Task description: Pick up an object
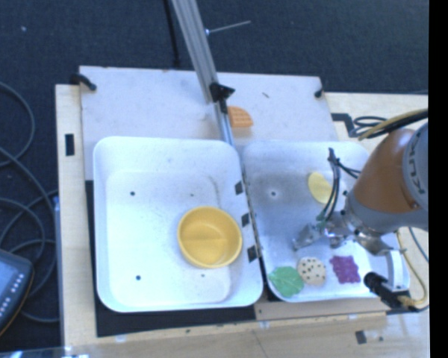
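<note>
Plainly, the likeliest target is one of three small pieces at the right bin's (284, 155) six o'clock edge: a green piece (286, 280), a dotted cookie (311, 271) touching it at its three o'clock, and a purple piece (346, 268) just beside the cookie. A yellow disc (320, 186) lies at that bin's one o'clock, partly behind the arm (388, 185). The gripper (311, 236) hovers just above the cookie, toward its twelve o'clock, near the bin floor; nothing shows between its fingers, and whether the claw is open or closed I cannot tell at this slant.

To do the pick well, I judge the tool should centre over one piece, not a seam between neighbours, since green piece and cookie touch and could be pushed apart or lifted as a pair. The purple piece stands clearer. The near wall is close, so a straight-down approach seems safest.

Outward, at nine o'clock, the left bin (119, 162) holds a yellow bowl (209, 236).
</note>
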Available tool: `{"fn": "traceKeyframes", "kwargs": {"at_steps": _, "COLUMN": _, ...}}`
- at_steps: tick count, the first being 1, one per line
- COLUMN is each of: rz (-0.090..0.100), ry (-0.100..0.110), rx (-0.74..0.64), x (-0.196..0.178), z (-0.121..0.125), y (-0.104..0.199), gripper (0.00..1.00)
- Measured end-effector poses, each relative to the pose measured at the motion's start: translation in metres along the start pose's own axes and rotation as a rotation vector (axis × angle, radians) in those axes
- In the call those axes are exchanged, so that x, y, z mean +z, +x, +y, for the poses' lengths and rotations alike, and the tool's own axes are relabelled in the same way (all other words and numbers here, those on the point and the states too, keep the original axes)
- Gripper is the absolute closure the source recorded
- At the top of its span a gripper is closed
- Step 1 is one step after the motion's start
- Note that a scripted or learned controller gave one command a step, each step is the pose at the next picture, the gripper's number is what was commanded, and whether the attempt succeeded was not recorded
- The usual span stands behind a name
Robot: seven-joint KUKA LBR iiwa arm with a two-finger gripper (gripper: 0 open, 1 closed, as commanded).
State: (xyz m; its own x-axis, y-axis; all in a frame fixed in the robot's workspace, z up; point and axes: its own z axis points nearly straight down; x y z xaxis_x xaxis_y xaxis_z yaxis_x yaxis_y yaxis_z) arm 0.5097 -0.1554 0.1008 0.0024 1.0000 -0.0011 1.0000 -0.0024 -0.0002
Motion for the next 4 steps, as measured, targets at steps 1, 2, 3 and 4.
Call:
{"fn": "traceKeyframes", "kwargs": {"at_steps": 1, "rz": 0.001, "ry": -0.006, "rx": 0.007, "x": -0.011, "z": 0.002, "y": -0.001, "gripper": 1.0}}
{"fn": "traceKeyframes", "kwargs": {"at_steps": 2, "rz": -0.002, "ry": -0.009, "rx": -0.005, "x": -0.076, "z": 0.005, "y": -0.003, "gripper": 1.0}}
{"fn": "traceKeyframes", "kwargs": {"at_steps": 3, "rz": -0.002, "ry": -0.009, "rx": -0.006, "x": -0.13, "z": 0.007, "y": -0.004, "gripper": 1.0}}
{"fn": "traceKeyframes", "kwargs": {"at_steps": 4, "rz": 0.002, "ry": -0.003, "rx": -0.01, "x": -0.13, "z": 0.019, "y": 0.037, "gripper": 1.0}}
